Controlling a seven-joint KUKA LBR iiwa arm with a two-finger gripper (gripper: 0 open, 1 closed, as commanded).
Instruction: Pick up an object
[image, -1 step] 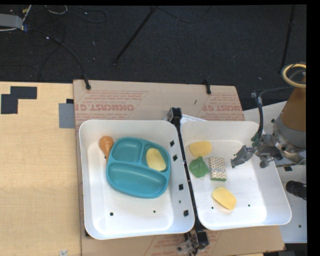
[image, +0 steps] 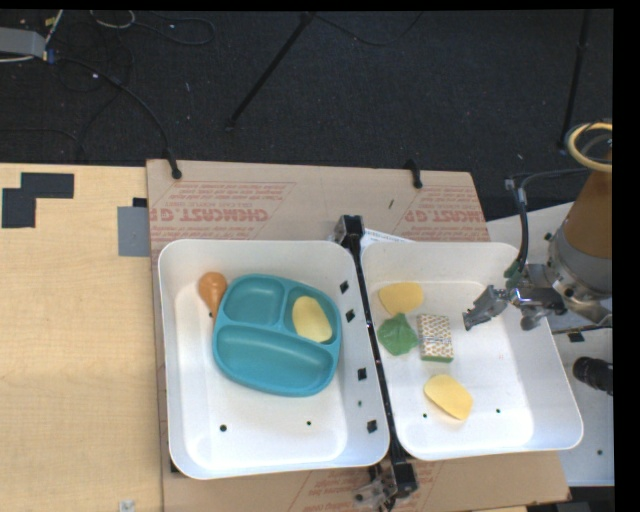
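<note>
Camera view looks down at a slant on a pale wooden worktop (image: 70, 330) carrying a cardboard sheet (image: 300, 205) with two shallow white bins side by side on it. Farthest left in the left bin (image: 260, 440), an orange-brown rounded piece (image: 211, 290) lies against the edge of a teal divided plate (image: 275, 335), and a pale yellow oval piece (image: 312, 319) rests in the plate's upper right compartment. A black divider (image: 368, 350) runs between the two bins. Inside the right bin (image: 500, 425), a yellow rounded piece (image: 401, 297) sits near the upper left, with a green leaf-like piece (image: 397, 335) just below it. A small block with a speckled, patterned face (image: 435, 337) lies just beside the green piece on its right; whether they touch is hard to tell. Nearer the front of that bin, apart from the others, lies another yellow oval piece (image: 448, 396). The pincer (image: 487, 306) hangs over the right part of the right bin, to the right of the patterned block and well clear of it, with nothing visible between its fingers; whether they are released or clenched I cannot tell. Behind it the grey wrist and the orange-banded arm (image: 590, 215) come in from the right.
</note>
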